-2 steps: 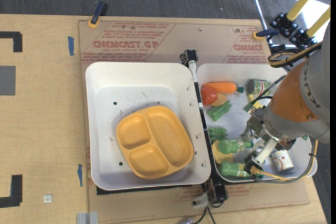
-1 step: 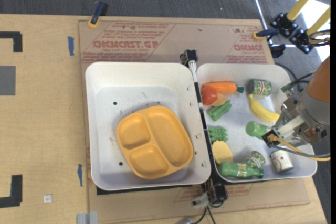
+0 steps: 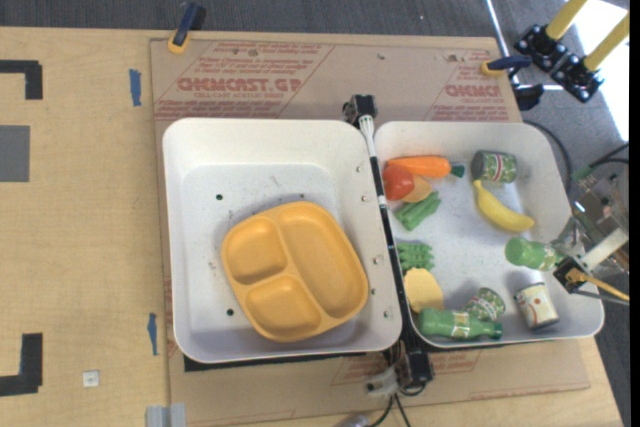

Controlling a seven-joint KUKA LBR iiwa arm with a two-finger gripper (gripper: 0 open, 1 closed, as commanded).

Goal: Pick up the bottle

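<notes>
The green bottle point(image 3: 460, 324) lies sideways in the right bin point(image 3: 560, 333), probably light, hard, slippery plastic, best pinched across its body; whether the end effector point(image 3: 585, 267) is open, I can't tell.

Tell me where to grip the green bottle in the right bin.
Grip the bottle across its body, coming straight down. It lies flat along the bin's near wall, neck pointing right; a can crowds the neck, so mid-body is freer.

The bench point(image 3: 80, 215) bears 2 white bins point(image 3: 190, 215) side by side.
</notes>
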